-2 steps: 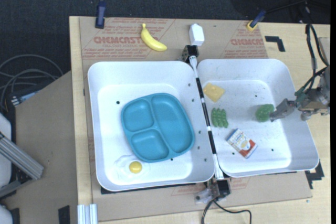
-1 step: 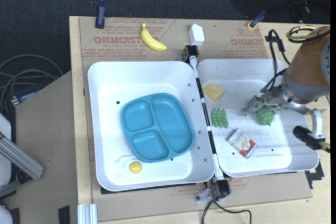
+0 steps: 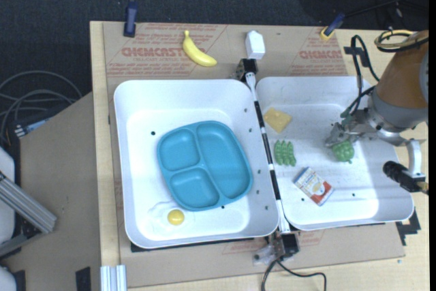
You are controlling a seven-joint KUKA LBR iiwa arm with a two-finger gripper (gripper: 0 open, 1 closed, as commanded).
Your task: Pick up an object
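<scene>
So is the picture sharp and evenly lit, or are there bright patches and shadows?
Camera view: fairly sharp, slightly soft. The white plastic left bin looks washed out near the small yellow ball; the blue divided plate casts a faint shadow; the dark carpet stays dim.

Two shallow white bins are seen side by side: the left bin and the right bin. One blue three-compartment plastic plate and one small yellow ball are counted. Two green leafy toy pieces, one pale yellow wedge, one small printed carton and one yellow toy banana are counted.
</scene>
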